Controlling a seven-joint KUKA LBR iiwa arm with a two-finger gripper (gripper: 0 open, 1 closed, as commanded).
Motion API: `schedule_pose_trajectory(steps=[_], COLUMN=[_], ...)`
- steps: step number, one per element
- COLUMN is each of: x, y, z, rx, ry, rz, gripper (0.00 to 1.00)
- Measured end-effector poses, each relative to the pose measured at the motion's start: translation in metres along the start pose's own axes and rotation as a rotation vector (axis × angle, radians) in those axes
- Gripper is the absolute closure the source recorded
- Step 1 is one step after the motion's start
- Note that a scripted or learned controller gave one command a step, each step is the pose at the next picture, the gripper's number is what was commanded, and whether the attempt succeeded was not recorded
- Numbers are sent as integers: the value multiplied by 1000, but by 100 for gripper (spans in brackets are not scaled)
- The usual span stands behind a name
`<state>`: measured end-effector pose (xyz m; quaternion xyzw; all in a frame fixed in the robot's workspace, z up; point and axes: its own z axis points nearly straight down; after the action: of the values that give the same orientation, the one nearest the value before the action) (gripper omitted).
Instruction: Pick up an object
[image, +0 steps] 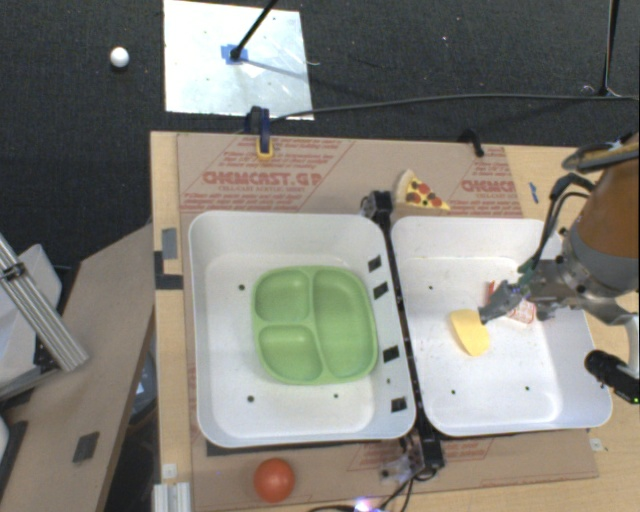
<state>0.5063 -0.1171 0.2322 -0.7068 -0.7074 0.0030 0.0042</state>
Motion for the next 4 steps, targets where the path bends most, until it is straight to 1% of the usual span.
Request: schedule_pose_trajectory(steps=[1,2,3,4], x=[0,-1,5,5], y=[2,9,6,7], z=[-6,55,116,149], rx=[-12,-7,-7,-9], ry=[-2,-1,0,-1], rz=[-3,-1,-1,0], gripper=[0,0,0,0])
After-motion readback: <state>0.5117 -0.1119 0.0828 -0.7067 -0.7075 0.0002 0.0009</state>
